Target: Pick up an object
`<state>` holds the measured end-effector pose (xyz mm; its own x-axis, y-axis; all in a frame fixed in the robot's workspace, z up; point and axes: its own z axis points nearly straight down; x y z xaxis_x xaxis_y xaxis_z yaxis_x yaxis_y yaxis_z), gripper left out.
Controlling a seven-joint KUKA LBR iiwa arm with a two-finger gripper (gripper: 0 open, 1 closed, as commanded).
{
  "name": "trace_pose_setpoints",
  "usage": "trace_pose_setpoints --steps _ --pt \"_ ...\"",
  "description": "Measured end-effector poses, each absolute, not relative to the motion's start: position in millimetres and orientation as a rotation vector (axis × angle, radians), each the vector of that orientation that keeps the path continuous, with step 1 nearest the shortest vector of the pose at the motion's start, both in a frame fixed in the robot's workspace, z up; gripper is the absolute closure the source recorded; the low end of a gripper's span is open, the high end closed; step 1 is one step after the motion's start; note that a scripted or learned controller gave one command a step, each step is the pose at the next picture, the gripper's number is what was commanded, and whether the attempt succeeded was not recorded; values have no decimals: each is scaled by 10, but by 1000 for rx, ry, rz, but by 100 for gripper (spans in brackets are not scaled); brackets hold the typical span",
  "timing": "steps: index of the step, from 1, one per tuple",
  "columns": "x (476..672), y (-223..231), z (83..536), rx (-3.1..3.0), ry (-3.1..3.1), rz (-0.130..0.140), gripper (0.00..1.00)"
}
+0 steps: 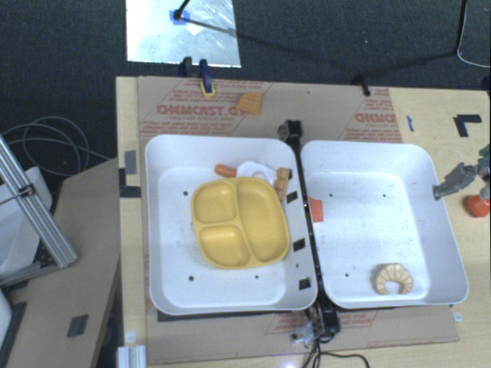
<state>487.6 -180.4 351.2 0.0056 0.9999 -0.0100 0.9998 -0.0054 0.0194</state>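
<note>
Croissant: a toy croissant [393, 278], pale cream with tan ridges, curved in a crescent with both tips pointing down toward 6 o'clock. It lies alone near the 5 o'clock corner of the right bin [418, 167], close to the front wall and apart from everything else.

Claw: the claw [456, 179] sits at the 3 o'clock rim of the right bin, grey, reaching in from the right edge. Whether it is clenched or released cannot be told; nothing shows between its tips. It is well apart from the croissant, which lies toward 7 o'clock from it.

Left bin: the left bin [165, 205] holds a yellow divided plate [239, 222] with three compartments, lying flat near the middle.

Behind the plate: at its 12 o'clock edge an orange carrot-like piece [225, 171], a white object [255, 169] partly hidden by the plate, and a small tan piece [283, 179] at 1 o'clock, against the bin's right wall.

Desk: the desk [430, 106] carries both bins side by side. A tan block [249, 103] lies on it beyond the left bin, at 12 o'clock.
</note>
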Motion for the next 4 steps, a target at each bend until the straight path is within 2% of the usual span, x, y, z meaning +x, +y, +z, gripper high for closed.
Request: trace_pose_setpoints --steps 1,2,3,4 --pt "4880 -1749 3535 2208 2224 5 100" --pt "5411 -1187 2781 2211 2235 0 100" --pt "5392 -1228 2823 2216 2225 1 0" --pt "4833 -734 1841 2225 2233 -7 0"
